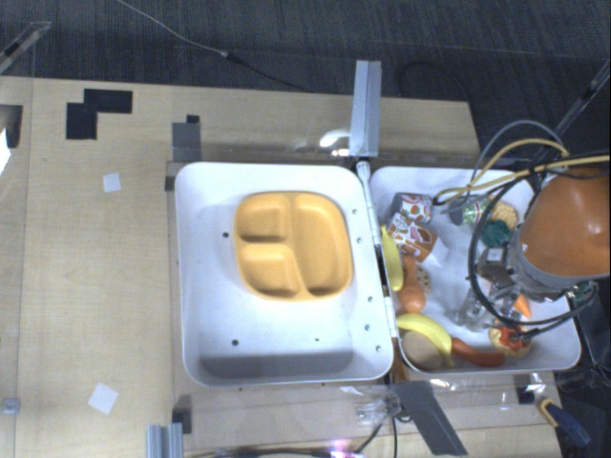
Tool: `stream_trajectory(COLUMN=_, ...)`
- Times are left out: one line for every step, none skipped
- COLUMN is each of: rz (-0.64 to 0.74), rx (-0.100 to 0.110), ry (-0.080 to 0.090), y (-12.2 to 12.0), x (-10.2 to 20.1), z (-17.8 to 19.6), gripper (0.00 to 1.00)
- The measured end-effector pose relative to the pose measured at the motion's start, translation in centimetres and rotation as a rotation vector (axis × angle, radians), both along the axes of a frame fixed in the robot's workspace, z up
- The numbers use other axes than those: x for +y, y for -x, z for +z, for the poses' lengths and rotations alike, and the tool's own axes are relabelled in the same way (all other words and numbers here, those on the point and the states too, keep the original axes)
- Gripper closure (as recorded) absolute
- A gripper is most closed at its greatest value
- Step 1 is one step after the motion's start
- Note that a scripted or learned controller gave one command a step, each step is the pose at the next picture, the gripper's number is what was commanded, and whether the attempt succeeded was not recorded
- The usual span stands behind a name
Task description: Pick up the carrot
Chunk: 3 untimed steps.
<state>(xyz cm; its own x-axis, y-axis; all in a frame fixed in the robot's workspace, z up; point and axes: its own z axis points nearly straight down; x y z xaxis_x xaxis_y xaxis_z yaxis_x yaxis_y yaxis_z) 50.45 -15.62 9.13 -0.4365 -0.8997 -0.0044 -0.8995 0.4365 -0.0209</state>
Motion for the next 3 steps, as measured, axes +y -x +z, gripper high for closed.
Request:
stream_trajectory(rz=0.0, rx=0.002, ry=-0.002, y=0.1, x=0.1, z=-0.2, gripper=0.0)
stream_trajectory(rz=-0.108, rx=0.003, ry=-0.007, y=1.2, x=-3.3, z=-0.2, gripper=0.0)
stream_trajectory(rz=-0.106, rx=-0.006, ry=-0.005, y=0.8, x=-3.2, z=1.1, gripper=1.0)
